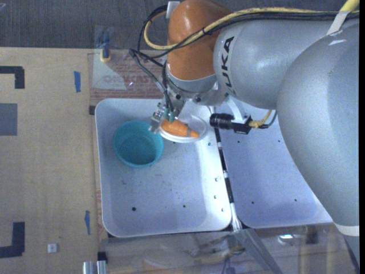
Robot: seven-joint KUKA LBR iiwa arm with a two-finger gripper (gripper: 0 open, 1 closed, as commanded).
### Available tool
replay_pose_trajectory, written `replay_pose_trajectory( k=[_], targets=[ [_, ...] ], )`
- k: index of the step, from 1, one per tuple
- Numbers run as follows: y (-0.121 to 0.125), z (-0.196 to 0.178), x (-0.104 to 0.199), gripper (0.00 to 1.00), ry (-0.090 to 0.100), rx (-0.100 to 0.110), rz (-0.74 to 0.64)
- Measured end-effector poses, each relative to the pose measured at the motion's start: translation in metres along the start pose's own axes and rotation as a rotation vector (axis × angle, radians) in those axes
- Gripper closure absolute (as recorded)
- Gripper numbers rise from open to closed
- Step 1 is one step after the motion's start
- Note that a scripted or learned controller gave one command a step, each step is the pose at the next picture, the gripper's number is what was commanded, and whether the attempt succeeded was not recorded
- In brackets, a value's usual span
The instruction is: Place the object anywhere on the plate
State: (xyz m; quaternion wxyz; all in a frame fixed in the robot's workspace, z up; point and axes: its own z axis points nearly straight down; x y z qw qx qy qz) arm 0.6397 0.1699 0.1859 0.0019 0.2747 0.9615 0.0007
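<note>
Orange and elongated, the object (181, 129) looks like a toy carrot. In the camera view it lies on the white plate (197, 123), which sits at the far edge of the left bin (154, 204) near the wall shared with the right bin (274, 181). Its long axis runs roughly along that far edge, tilted slightly, with the end nearer the shared wall seeming to taper; the other end is under the gripper (162, 119). A teal bowl (138, 144) stands just beside the plate, towards the left bin's outer wall. Whether the jaws are open or clamped on the object I cannot tell; the wrist hides them. If the carrot is resting, the step calls for parting the jaws fully and lifting straight up, so nothing drags it off the rim or nudges the bowl.
</note>
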Motion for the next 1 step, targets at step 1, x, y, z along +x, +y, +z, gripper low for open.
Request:
replay_pose_trajectory(
  k=[1],
  targets=[
    [0.0006, -0.002, -0.0003, 0.0, -0.002, -0.002, 0.0]
  ],
)
